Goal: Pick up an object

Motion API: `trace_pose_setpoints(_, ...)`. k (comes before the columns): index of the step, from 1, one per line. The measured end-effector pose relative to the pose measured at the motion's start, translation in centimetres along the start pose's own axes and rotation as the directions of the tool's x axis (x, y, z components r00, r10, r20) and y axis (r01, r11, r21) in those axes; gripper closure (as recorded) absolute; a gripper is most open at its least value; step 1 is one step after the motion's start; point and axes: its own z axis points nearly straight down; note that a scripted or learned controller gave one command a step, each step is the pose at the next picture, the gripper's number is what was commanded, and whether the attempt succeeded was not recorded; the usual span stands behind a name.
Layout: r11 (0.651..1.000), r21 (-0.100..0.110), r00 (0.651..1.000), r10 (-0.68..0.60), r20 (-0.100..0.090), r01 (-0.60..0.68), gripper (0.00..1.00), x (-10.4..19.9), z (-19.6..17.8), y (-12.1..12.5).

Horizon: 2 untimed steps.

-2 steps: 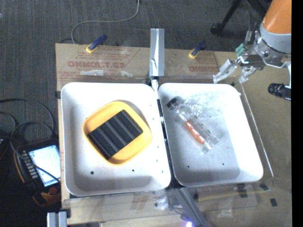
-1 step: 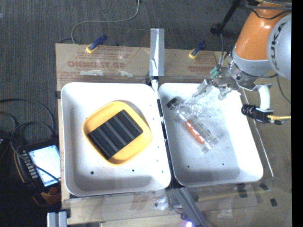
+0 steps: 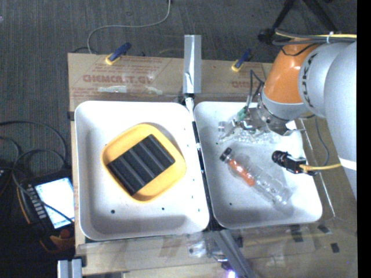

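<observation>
Claw [image 3: 246, 120] low in the right bin [image 3: 301, 210], can't tell its state. Clear bottle [image 3: 255, 177] just below it, yellow tray [image 3: 144, 161] way off left.

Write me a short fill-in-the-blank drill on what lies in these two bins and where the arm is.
1. The yellow tray with the black ribbed top lies in the ____ bin.
2. The clear plastic bottle lies in the ____ bin.
3. The arm's wrist hangs over the ____ bin.
4. The band above the wrist is ____.

Missing words: left; right; right; orange
</observation>
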Motion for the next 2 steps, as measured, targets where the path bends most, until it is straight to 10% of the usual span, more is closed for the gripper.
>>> trace_pose_setpoints(1, 0.997, -0.014, 0.997, -0.074, 0.005, 0.074, 0.00, 0.3, 3.7, -5.2)
trace_pose_setpoints(2, 0.997, -0.020, 0.997, -0.078, 0.001, 0.078, 1.00, 0.7, 2.6, -4.9)
